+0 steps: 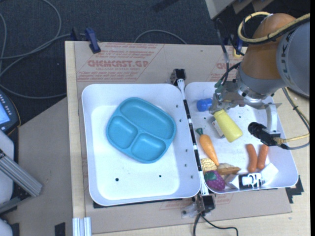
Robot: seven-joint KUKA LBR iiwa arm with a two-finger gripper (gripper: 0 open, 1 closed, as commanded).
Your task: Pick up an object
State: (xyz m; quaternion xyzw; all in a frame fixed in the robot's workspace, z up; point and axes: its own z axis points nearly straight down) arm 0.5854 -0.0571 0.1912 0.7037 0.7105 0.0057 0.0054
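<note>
My gripper [221, 111] hangs over the far half of the right bin [288, 167], low above a yellow bottle-shaped toy [229, 126] that lies slanted just under it. Whether the toy is gripped is hidden by the wrist. A small blue piece [203, 104] sits to the gripper's left. Nearer the front lie a carrot [207, 148], two orange sausages [252, 156], a corn cob [209, 165], a bread piece [228, 169], purple grapes [215, 180] and a black and white packet [251, 181].
The left bin [98, 171] holds a blue divided plate [141, 129]. A ridge where the two bins meet [189, 132] runs between them. The arm's grey and orange body [268, 48] covers the right bin's far right corner.
</note>
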